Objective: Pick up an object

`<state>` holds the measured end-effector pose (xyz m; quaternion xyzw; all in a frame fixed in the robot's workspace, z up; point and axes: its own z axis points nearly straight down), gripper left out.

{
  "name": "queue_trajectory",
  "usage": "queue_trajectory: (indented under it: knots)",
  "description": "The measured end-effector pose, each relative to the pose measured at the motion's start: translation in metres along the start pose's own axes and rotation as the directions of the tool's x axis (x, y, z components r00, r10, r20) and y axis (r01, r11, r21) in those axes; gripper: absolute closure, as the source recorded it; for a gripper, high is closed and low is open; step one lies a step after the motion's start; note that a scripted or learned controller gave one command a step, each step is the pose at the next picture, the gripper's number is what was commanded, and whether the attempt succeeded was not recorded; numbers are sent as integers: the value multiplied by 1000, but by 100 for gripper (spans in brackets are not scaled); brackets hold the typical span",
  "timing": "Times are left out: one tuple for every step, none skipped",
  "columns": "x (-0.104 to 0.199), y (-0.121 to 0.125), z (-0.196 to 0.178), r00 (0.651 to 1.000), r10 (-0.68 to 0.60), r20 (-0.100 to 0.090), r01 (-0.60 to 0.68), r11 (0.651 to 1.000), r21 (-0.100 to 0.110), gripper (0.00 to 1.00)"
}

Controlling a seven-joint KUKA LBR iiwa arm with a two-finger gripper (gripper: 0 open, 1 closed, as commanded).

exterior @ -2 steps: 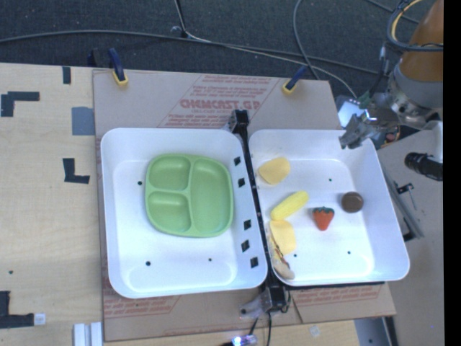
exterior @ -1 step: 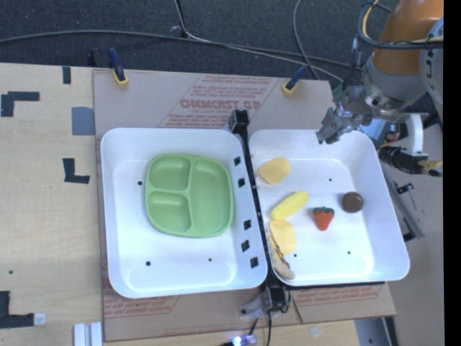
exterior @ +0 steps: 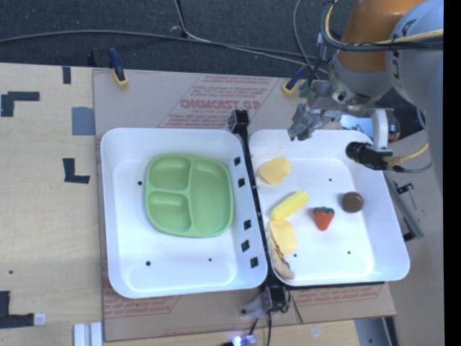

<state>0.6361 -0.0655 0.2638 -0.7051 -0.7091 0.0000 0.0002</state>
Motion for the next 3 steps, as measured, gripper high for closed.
queue_trajectory:
  knots:
    - [61,7,6,1000,-1,0,1,1000,1,100]
    - [112,16,10,1000,1,0,-1,1000,0,100]
    - [165,17,24,1000,0,0,0,1000,2,100]
